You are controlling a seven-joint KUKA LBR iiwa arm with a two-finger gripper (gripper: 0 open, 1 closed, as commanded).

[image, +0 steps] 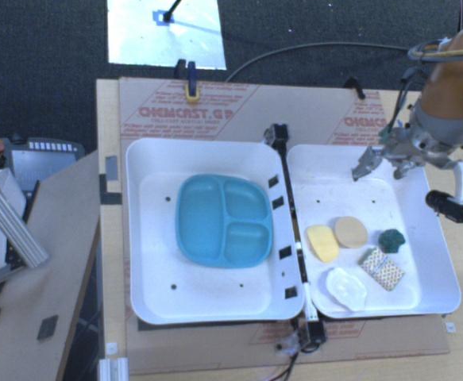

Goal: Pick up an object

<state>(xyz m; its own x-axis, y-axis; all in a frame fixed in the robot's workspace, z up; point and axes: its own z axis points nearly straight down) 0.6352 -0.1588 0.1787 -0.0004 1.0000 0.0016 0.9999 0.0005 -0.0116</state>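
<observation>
Two shallow white bins sat side by side on a table, seen from above at a slant.

Nearest the camera, in the right bin, lay a cluster of small objects. A white, crumpled-looking piece was closest to the near rim. Just to its right was a small block with a checked pattern, lying tilted. A little farther back, three things lay in a rough row: a pale yellow oblong piece on the left, a round tan disc just beside it, and a small dark green lump on the right, near the patterned block.

The left bin held a light blue divided plate with three compartments, lying flat near the middle of the bin.

Farther back, over the far part of the right bin, the gripper hung on a grey arm with an orange band, which reached in from the right. Its fingers appeared spread apart, with nothing between them. The gripper was well apart from the cluster of objects, which all rested on the bin floor.

Beyond the bins, at the far edge of the table, a yellow and black clamp stood, and past that a pale square sheet lay on the dark floor.
</observation>
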